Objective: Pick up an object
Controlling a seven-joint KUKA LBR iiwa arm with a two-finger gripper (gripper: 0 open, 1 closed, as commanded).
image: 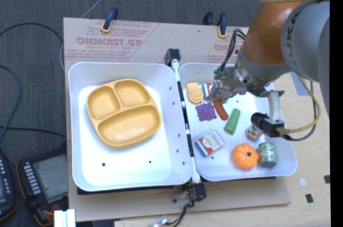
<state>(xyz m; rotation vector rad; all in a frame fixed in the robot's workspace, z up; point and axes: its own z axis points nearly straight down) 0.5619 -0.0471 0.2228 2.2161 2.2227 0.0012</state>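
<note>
The right bin [284, 167] holds several toy foods: a yellow corn cob [194, 93], a purple grape bunch [204, 111], a red-orange sausage [220, 110], a green cylinder [232, 120], a small red, white and blue box [209, 143], an orange pumpkin [244, 156] and a shiny can [267, 153]. My gripper [215, 93] hangs low over the bin's upper left part, just right of the corn and above the sausage. Its fingers are hidden under the wrist body.
The left bin [80, 167] carries a yellow divided plate [124, 112]. A black hinge strip [182, 113] runs between the bins. Blue and yellow clamps [111, 15] grip the board's far edge. A black cabled part [262, 123] hangs beside the arm over the right bin.
</note>
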